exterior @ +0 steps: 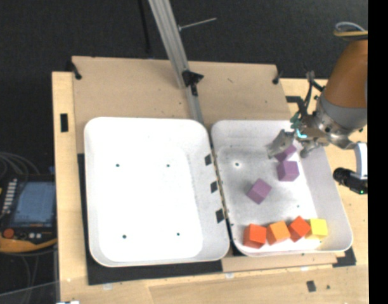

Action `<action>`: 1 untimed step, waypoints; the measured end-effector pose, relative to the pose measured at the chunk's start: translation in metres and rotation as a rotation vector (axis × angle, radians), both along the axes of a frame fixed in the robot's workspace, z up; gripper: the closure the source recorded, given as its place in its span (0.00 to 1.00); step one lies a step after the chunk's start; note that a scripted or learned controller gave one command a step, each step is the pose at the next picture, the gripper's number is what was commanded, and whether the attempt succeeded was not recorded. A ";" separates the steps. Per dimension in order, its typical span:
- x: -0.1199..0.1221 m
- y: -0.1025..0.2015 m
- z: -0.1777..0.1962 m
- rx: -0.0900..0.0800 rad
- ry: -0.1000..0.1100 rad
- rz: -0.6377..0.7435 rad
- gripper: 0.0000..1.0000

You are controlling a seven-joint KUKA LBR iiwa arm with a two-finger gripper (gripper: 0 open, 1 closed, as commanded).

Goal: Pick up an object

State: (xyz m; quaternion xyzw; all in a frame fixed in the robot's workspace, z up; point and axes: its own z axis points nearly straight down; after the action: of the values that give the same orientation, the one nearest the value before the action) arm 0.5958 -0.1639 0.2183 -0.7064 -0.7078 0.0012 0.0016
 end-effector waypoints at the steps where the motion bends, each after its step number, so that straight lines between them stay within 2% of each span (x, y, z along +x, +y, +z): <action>1: 0.001 0.000 0.003 -0.001 -0.005 0.000 0.00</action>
State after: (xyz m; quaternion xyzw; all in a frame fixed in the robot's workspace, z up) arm 0.5968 -0.1640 0.2211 -0.7063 -0.7079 -0.0003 -0.0005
